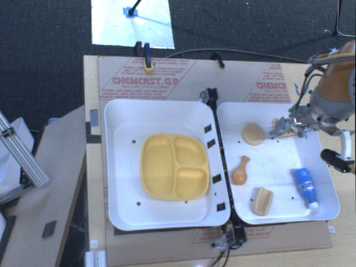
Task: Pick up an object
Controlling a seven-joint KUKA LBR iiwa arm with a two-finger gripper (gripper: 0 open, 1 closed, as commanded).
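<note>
— Where's the two-finger gripper (282, 128)?

— Low over the right white bin (328, 207), near its far edge, just beside the round tan disc (253, 133).

— Fingers?

— They look slightly parted, though it's too small to be sure; nothing sits between them.

— Other objects?

— An orange pear-shaped toy (241, 171), a tan bread-like block (262, 200), and a blue bottle (305, 187). The yellow divided plate (173, 166) lies in the left white bin (119, 149).

Smooth, slightly glossy white plastic bins (119, 166), matt yellow plastic divided plate (173, 166), glossy blue plastic bottle (304, 185), and pale raw wood tabletop (61, 166).
</note>
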